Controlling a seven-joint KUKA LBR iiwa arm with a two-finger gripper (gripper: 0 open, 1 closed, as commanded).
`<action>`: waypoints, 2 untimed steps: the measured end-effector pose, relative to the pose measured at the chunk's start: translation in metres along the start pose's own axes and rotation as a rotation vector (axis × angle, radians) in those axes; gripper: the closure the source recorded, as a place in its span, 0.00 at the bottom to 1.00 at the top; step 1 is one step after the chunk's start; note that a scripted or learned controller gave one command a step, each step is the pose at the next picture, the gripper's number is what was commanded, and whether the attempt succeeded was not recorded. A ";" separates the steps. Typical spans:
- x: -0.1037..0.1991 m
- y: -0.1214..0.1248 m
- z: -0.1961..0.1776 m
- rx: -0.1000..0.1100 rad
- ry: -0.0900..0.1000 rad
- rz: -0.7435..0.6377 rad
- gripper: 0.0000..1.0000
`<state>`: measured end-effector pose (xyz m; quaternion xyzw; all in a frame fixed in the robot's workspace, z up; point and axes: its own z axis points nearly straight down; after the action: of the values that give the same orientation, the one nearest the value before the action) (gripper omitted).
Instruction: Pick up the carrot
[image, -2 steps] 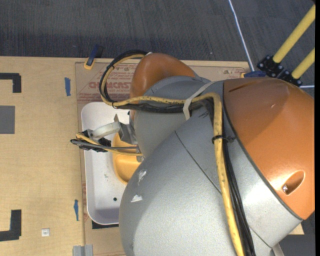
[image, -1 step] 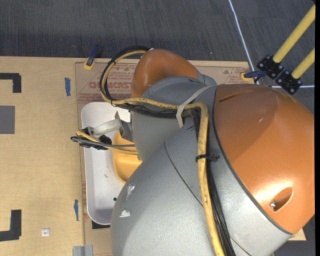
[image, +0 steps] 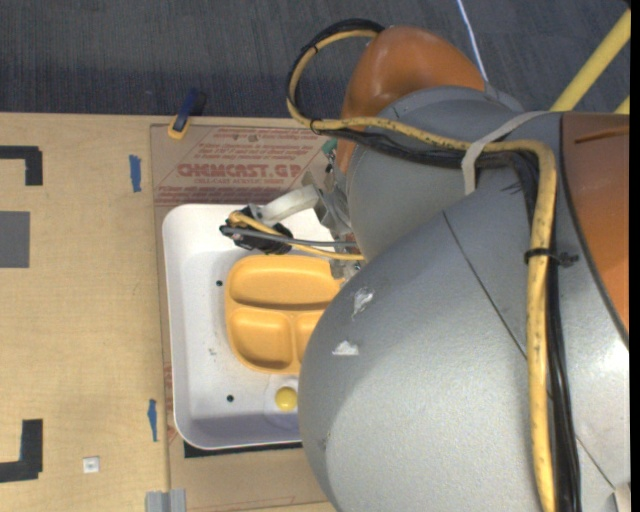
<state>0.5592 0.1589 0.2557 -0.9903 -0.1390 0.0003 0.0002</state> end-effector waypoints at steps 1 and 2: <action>0.000 -0.001 0.001 0.000 -0.002 -0.002 0.00; 0.026 0.027 0.149 0.001 -0.005 0.054 0.00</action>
<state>0.5912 0.1396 0.1064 -0.9937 -0.1121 0.0030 0.0005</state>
